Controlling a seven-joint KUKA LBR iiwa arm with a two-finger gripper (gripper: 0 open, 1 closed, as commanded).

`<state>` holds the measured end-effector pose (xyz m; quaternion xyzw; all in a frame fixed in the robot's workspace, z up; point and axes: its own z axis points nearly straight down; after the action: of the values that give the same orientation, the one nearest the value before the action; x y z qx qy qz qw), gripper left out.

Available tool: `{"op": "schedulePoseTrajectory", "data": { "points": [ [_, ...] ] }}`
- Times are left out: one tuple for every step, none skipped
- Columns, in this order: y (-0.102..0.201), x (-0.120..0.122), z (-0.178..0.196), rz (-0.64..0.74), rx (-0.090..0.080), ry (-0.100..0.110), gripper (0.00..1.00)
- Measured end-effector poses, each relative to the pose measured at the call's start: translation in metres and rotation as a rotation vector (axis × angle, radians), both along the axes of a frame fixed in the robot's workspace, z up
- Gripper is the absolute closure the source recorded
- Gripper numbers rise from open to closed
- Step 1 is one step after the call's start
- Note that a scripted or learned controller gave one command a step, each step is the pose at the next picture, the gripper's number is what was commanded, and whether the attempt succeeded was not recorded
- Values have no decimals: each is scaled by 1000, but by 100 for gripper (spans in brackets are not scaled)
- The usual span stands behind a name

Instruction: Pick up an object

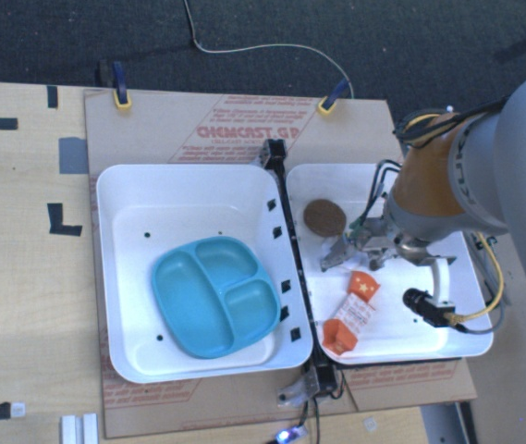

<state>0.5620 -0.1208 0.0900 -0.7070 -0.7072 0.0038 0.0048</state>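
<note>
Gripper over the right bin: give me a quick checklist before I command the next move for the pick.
1. Gripper over the right bin, between brown disc and orange packet: ok.
2. Anything between the fingers: not ok, nothing visible.
3. Brown disc free of the bin walls: ok.
4. Orange packet unobstructed, lying flat near the divider: ok.
5. Finger opening: cannot tell.
6. Blue divided plate lies in the left bin, away from the arm: ok.
</note>
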Motion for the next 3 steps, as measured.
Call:
{"op": "schedulePoseTrajectory", "data": {
  "points": [
    [1, 2, 11, 3, 1, -1, 100],
    [-1, 11, 66, 2, -2, -12, 100],
    [-3, 12, 107, 1, -2, -12, 100]
  ]
}}
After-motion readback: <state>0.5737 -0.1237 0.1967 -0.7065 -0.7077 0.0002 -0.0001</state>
